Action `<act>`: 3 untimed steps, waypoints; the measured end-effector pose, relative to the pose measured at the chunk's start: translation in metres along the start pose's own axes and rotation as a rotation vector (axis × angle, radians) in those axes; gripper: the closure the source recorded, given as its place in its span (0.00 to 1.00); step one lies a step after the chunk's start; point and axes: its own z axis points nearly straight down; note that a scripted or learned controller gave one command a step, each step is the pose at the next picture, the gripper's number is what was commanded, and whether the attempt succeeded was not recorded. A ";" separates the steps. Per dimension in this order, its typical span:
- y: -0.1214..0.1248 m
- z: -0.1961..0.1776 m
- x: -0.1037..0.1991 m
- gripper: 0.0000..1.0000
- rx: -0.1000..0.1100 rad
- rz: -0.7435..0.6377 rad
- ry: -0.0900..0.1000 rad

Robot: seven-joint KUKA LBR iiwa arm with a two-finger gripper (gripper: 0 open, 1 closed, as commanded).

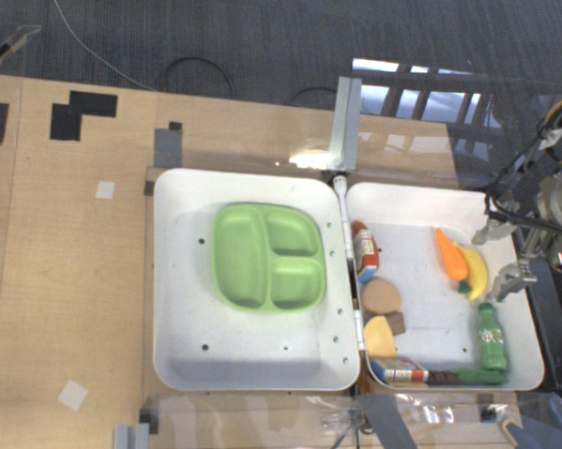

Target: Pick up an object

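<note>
My gripper (496, 257) hangs over the right side of the right bin (423, 203), with its two grey fingers (504, 281) spread apart and open. Nothing sits between them. Just to its left lie an orange carrot (451, 254) and a yellow banana (476, 272), side by side. A green bottle (489, 341) lies below the gripper along the bin's right wall. Near the divider are a red-and-white bottle (365, 250), a round brown piece (381, 295) and a yellow wedge (381, 338).
A green divided plate (267, 258) lies in the left bin (175, 354). A thin tube (410, 373) rests along the right bin's front wall. A metal post (345, 128) stands behind the divider. The arm's body and cables (556, 177) crowd the right edge.
</note>
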 end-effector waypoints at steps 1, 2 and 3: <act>0.001 0.178 -0.032 0.00 0.001 0.043 -0.005; 0.018 0.187 -0.092 0.00 0.002 -0.027 -0.010; 0.008 0.186 -0.063 0.00 0.002 -0.048 -0.010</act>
